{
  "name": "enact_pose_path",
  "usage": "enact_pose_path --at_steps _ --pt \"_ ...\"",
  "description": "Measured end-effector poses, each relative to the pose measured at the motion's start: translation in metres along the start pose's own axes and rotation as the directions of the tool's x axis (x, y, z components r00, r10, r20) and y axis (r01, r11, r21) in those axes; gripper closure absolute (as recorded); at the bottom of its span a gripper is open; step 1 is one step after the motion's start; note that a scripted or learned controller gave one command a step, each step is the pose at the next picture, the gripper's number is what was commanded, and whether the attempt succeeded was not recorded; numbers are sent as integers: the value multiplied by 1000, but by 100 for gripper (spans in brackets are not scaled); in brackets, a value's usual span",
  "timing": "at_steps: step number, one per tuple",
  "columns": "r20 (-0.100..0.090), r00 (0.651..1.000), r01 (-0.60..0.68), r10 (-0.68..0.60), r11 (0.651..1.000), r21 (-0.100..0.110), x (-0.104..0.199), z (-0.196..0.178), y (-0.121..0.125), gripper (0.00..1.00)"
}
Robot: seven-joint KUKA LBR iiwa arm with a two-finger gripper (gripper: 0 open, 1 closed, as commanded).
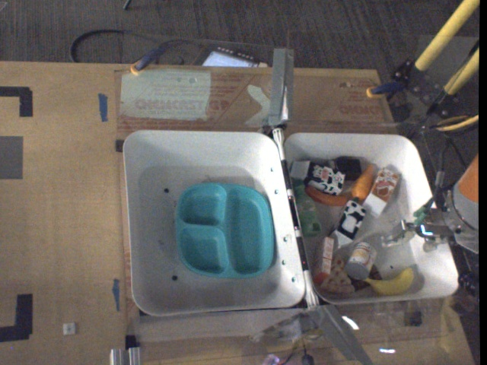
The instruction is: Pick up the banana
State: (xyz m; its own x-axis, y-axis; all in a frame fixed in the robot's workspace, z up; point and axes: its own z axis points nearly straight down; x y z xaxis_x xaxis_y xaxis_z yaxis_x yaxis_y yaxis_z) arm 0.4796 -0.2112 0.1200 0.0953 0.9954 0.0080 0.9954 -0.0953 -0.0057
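The yellow banana (396, 281) lies in the near right corner of the right bin (415, 152), next to a small can (359, 260). My gripper (405, 234) reaches in over the bin's right wall and hovers above the bin floor, a little beyond the banana. It is apart from the banana, and I see nothing held in it.
The right bin also holds an orange carrot (351, 190), two cow-patterned boxes (326, 178) (351, 218), a white carton (383, 186) and other small items on its left side. A teal divided plate (225, 230) lies in the left bin (144, 204). Yellow-handled clamps (426, 59) stand at the back right.
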Motion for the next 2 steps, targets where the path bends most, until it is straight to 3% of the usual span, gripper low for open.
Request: enact_pose_path --at_steps 1,2 --pt "-4 977 211 -211 977 -7 5 31 20 0" --pt "-4 977 212 -212 977 -8 5 31 20 0"
